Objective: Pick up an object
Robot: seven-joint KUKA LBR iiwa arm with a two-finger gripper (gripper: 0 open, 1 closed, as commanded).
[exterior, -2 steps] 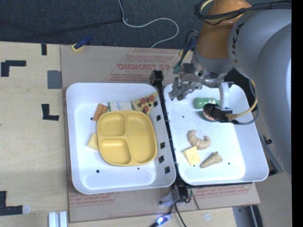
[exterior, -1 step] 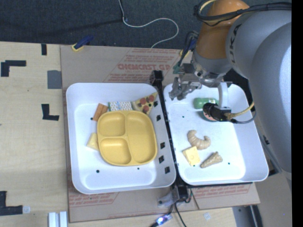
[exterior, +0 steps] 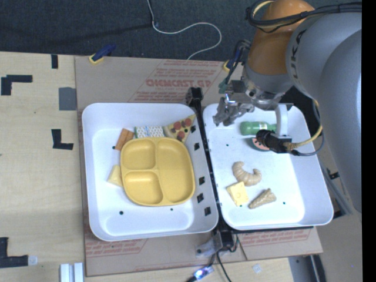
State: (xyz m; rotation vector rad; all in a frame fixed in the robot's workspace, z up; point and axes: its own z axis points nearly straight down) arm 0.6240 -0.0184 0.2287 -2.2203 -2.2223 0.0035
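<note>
The pincer hangs at the right bin's eleven o'clock corner; nobody can tell its grip. The green bottle lies just beside it.

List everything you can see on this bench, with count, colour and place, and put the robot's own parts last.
Bins: two, white, side by side on the bench.
Divided plate: one, yellow, middle of the left bin.
Small toy foods: several, mixed colours, tucked along the plate's far and left edges.
Green item: one, far end of the right bin.
Croissant: one, tan, middle of the right bin.
Cheese wedge: one, yellow, near part of the right bin.
Cone: one, tan, right beside the cheese.
Cable: one, white, on the dark floor beyond.
Arm: one, grey with orange band.
Pincer: one, over the right bin's far left corner.
</note>
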